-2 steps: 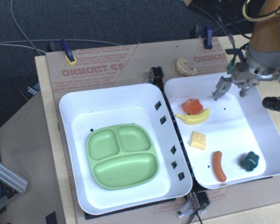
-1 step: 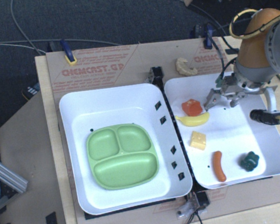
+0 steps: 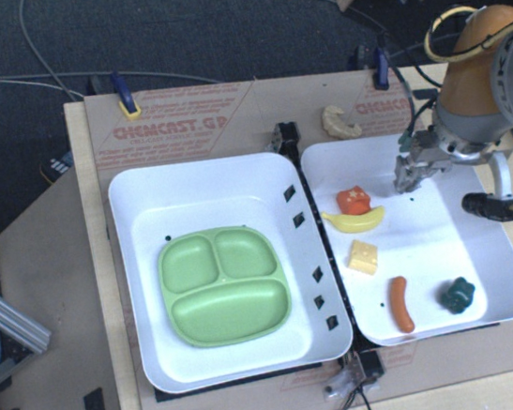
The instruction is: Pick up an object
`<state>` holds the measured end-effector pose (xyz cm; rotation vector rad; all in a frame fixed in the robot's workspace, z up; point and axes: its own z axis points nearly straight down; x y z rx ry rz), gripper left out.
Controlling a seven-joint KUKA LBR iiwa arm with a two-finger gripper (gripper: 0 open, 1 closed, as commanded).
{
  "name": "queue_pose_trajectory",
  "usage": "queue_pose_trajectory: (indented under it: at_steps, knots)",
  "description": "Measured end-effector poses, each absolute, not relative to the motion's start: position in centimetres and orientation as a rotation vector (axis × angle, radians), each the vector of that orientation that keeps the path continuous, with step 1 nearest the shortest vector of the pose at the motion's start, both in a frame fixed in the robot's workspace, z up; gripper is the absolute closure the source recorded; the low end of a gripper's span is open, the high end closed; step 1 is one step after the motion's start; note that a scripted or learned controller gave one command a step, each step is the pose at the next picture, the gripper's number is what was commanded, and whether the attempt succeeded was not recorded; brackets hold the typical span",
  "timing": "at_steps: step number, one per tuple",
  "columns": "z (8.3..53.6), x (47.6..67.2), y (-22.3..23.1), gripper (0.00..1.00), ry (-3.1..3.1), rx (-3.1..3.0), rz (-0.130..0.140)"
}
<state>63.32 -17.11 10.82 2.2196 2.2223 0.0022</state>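
1. White bins sit side by side on a cardboard-covered bench (image 3: 178, 116); dark carpet floor (image 3: 20, 138) around.
2. Left bin (image 3: 137, 263): green divided tray (image 3: 223, 284).
3. Right bin (image 3: 481, 253): tomato (image 3: 353, 200), banana (image 3: 355, 221), cheese (image 3: 363, 257), sausage (image 3: 400, 304), green item (image 3: 458, 295).
4. Gripper (image 3: 410, 173) over right bin's far end, grasp state unreadable.

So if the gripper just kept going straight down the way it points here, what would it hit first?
Most likely bare floor of the right bin. The gripper points down over an open white patch, to the right of the red toy and banana. Depth is hard to judge from this slanted view.
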Motion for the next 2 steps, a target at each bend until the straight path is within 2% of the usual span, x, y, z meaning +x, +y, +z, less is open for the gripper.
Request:
queue_pose_trajectory:
  at_steps: [2]
  knots:
    - [21.2, 63.4, -16.4, 1.0, 2.219, 2.215, 0.007]
